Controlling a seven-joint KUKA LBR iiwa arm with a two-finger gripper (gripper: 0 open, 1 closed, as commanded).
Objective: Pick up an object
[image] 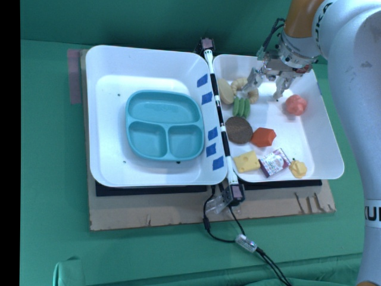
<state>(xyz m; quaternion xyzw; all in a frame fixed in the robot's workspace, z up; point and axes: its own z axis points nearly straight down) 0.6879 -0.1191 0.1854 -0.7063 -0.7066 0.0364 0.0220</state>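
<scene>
Covering the bench, green cloth [53, 159], cardboard sheet [149, 213] under two white bins [149, 58], fingers [266, 88] spread, grasping nothing

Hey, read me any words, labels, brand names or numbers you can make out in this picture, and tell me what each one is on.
"KUKA", in part: dark letters run along the grey arm just below the orange band, cut short by the angle.
"KU": at the right edge, low on the arm's base.
Small packet in the right bin: print too small to read.
</scene>
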